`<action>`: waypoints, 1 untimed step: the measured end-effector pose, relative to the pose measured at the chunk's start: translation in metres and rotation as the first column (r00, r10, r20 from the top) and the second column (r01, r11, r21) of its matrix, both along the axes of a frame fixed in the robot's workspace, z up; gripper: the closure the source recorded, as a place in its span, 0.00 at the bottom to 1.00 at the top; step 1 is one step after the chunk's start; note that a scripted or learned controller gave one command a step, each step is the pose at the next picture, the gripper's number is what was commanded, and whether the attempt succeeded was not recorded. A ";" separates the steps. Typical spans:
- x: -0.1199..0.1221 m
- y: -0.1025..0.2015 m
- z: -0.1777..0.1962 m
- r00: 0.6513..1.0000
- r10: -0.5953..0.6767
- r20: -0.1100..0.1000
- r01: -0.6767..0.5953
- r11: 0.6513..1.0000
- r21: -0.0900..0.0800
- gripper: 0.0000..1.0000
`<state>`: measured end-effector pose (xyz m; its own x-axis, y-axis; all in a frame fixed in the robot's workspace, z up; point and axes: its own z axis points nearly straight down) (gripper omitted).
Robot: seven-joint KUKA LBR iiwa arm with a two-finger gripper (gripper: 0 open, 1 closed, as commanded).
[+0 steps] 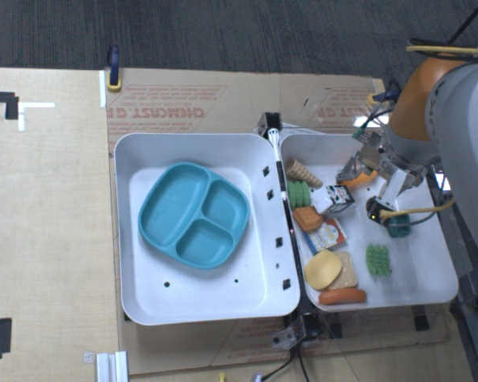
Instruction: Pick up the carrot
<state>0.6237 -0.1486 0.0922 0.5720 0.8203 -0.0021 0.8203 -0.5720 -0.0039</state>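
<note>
Orange carrot (pixel 342 296) lies flat at the near edge of the right white bin (pixel 430 281).
Its long axis runs left-right, parallel to the bin's front wall, just below a round yellow toy (pixel 323 270). The grey arm's gripper (pixel 358 172) hovers well apart, fingers' spread impossible to tell. Mirrored print on the tabletop's brown cardboard (pixel 167 102) is unreadable.

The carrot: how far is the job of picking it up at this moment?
Nothing looks done yet. The carrot lies on the floor of the right bin, at its near edge, beside a yellow round piece. The claw is over the far part of the same bin, well away from the carrot, next to a small orange item. Left to do: move to the carrot, grip it and lift it.
</note>
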 end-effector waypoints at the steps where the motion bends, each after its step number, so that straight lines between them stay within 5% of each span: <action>1: 0.000 0.000 0.009 1.000 0.002 -0.003 -0.002 1.000 0.000 1.00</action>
